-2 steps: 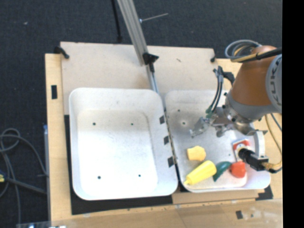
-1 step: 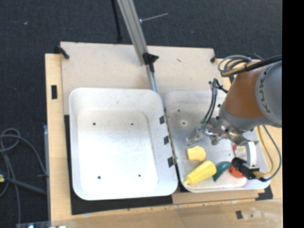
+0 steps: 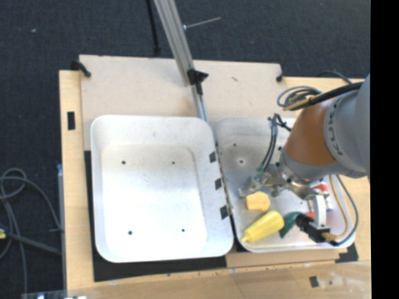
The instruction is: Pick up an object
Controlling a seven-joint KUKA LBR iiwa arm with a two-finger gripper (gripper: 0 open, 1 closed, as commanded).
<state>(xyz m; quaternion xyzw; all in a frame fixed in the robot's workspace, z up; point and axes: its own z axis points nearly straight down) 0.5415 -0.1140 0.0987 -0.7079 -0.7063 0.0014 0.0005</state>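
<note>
Clutter sits at the near end of the right bin: a long yellow piece lies aslant by the front wall, with a dark green piece at its right end. Just behind it rests a yellow block, close beside the gripper on its near side. Whether the claw is clenched or released cannot be told. A grey pole slants beyond.

Grey rounded arm, shiny; broad orange band at its end; dark cables looped just beside the band.
</note>
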